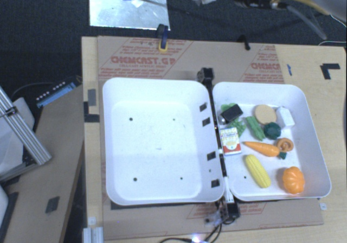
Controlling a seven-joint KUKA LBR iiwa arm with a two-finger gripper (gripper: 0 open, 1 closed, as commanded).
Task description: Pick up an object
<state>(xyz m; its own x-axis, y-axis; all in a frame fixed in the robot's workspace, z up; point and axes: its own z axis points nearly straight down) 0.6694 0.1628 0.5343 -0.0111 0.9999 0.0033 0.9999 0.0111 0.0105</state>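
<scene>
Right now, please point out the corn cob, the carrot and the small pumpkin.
corn cob [257,171], camera view, middle of the yellow cob.
carrot [261,149], camera view, middle of the orange body.
small pumpkin [293,180], camera view, centre of the orange rind.

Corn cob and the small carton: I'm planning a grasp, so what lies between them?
In the camera view, bare bin floor separates the corn cob from the small carton; the carrot lies just right.

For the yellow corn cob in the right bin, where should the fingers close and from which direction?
Grip the corn cob across its middle, coming straight down, fingers spanning its narrow width. It lies flat and slanted, apart from the carrot above and the orange pumpkin to its right, so both long sides look free.
</scene>
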